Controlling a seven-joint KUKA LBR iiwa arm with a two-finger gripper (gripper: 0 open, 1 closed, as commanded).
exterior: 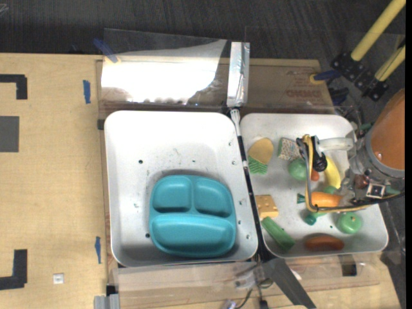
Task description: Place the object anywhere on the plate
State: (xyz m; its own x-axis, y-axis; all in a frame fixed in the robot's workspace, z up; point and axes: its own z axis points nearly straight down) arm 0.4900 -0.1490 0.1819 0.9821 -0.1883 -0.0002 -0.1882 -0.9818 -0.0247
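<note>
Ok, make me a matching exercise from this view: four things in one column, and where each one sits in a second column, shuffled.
Things:
1. teal divided plate
2. green apple
3. cheese wedge
4. reddish-brown sausage

Places:
A. right bin, along its near edge
B. left bin, near half
C. right bin, against its left wall
D. right bin, near right corner, just below the carrot

Pairs: 1-B, 2-D, 3-C, 4-A
</note>
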